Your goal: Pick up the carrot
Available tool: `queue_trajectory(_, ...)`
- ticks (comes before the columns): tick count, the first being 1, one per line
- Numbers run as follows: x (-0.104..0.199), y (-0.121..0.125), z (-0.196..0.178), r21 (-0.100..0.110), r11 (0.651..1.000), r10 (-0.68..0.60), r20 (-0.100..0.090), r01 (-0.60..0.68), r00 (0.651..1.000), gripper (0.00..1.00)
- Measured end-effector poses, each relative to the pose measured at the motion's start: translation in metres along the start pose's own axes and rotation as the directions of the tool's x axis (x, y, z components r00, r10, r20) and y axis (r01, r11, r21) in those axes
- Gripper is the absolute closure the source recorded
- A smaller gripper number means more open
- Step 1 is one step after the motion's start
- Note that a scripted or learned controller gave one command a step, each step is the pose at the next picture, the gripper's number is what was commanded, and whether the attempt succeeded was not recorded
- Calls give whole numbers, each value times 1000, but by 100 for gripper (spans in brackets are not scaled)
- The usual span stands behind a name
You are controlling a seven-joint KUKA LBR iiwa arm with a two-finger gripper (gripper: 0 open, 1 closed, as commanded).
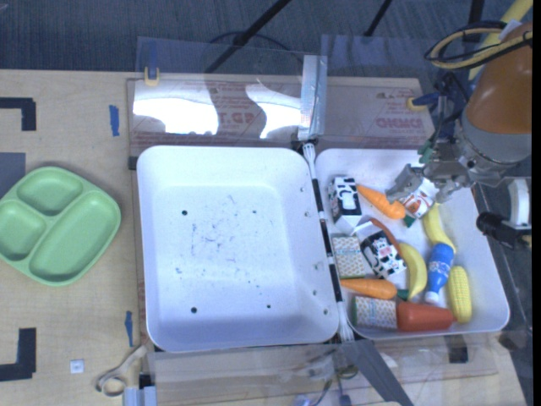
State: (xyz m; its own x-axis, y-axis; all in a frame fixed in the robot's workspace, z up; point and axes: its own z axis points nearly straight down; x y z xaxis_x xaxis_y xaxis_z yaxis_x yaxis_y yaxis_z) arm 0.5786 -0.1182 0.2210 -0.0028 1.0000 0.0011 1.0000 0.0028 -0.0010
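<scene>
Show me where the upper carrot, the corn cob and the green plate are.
upper carrot (377, 200), camera view, middle of its orange body
corn cob (460, 293), camera view, middle of the yellow cob
green plate (110, 218), camera view, its right rim

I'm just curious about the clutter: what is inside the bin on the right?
The right bin holds a jumble: two carrots, two bananas, a corn cob, a blue-and-white bottle and small cartons. Whatever lies beneath the pile is covered.
</scene>
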Motion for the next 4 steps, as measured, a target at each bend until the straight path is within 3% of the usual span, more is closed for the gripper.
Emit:
queue_trajectory(1, 0, 56, 87, -2, 1000, 10, 1, -10, 1000, 0)
queue_trajectory(2, 5, 55, 108, -26, 999, 36, 8, -36, 999, 0)
queue_trajectory(3, 5, 68, 113, -22, 999, -44, 18, 44, 999, 0)
queue_trajectory(4, 8, 59, 132, -9, 904, -427, 11, 427, 904, 0)
